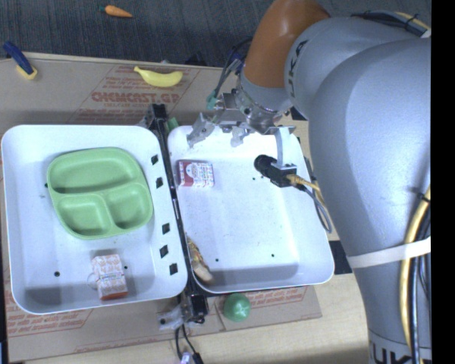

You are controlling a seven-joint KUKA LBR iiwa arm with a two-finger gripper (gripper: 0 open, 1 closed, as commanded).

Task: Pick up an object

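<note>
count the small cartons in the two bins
2. One carton lies in the bin with the green tray, below the tray in view. The other carton lies in the second bin, upper left part. The arm may hide more there.

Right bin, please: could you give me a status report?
Gripper open, empty, over right bin's far end. Red-and-white carton lies beside it, not gripped. Nothing blocking.

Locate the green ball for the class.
In the camera view, the green ball sits on the bench at lower middle, just outside the right bin's near-left corner.
</note>
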